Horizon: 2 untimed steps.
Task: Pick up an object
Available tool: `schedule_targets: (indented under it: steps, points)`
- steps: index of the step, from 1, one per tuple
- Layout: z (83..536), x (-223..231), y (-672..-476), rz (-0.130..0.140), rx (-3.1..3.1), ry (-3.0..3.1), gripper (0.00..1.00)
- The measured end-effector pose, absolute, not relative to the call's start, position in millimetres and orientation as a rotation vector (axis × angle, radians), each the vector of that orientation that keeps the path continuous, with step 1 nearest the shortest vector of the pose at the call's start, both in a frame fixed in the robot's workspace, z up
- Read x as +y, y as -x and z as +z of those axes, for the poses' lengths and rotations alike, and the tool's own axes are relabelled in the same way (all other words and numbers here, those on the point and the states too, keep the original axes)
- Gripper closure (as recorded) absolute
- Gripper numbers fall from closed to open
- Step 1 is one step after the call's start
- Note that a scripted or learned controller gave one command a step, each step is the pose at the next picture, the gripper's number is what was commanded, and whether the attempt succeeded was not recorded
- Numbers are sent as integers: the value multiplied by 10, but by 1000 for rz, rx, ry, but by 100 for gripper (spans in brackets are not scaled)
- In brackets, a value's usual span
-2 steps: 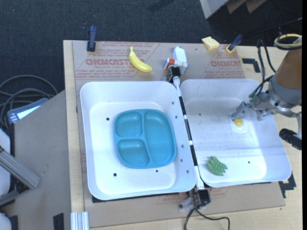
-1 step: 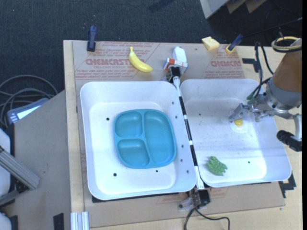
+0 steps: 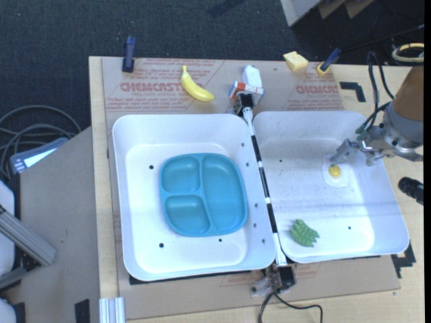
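place: robotics lab | evidence: white bins (image 3: 135,136) on cardboard-topped bench (image 3: 108,180), loose cables (image 3: 27,123), dark carpet (image 3: 67,19)

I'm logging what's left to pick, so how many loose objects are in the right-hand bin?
2: a small yellow object close to the gripper in the upper middle of the right bin, and a green object near its front left. The arm could hide more.

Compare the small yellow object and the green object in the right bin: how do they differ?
The small yellow object is round and smooth, while the green object is bumpy and elongated. The yellow one is smaller. It sits right by the tool, towards the bin's far side; the green one lies apart near the front edge. Both rest in the right bin.
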State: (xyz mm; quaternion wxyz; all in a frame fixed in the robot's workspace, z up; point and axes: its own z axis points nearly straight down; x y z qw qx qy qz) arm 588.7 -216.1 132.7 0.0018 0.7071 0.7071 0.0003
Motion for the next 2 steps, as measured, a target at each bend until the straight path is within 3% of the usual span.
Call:
schedule_targets:
  steps: [1,2]
  points:
    - [1053,-1831,-5952,0,2225,-2222,0]
    - [840,-1977,-5770,-3,2222,-2224,0]
